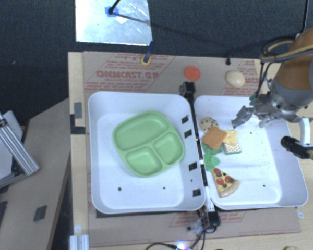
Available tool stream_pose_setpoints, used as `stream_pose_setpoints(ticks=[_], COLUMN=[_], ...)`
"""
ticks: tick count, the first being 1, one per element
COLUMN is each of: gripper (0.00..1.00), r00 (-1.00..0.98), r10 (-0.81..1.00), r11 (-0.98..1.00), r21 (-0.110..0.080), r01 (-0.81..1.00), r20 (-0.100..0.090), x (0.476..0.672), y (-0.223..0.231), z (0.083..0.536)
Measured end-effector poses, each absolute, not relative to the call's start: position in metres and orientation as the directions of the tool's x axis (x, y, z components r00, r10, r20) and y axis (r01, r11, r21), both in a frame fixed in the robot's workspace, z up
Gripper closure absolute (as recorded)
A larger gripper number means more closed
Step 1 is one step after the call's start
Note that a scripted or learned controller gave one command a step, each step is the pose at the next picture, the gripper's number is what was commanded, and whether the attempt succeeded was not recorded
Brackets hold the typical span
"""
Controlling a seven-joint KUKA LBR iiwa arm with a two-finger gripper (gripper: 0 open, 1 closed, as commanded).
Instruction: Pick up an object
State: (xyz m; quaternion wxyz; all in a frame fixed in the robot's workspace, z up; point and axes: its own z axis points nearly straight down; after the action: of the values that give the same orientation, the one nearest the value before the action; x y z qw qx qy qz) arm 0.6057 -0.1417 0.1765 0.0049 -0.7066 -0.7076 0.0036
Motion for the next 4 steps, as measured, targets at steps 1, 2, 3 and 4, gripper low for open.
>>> stream_pose_setpoints(ticks=[1,2,3,4], gripper=[0.0,0.0,0.0,1.0], r00=[-0.004,-0.005,-0.002,-0.005], r10=[1.0,1.0,1.0,1.0], r11=[0.004,0.005,0.002,0.005], r21=[0.002,-0.001,0.006,0.018], r01=[1.0,1.0,1.0,1.0], r20=[0.0,0.0,0.004,0.001], x=[0.609,0.612,0.616,0.619], y=[-0.142,-0.139,-0.137,-0.137], z=[0.184,0.142,0.095,0.111])
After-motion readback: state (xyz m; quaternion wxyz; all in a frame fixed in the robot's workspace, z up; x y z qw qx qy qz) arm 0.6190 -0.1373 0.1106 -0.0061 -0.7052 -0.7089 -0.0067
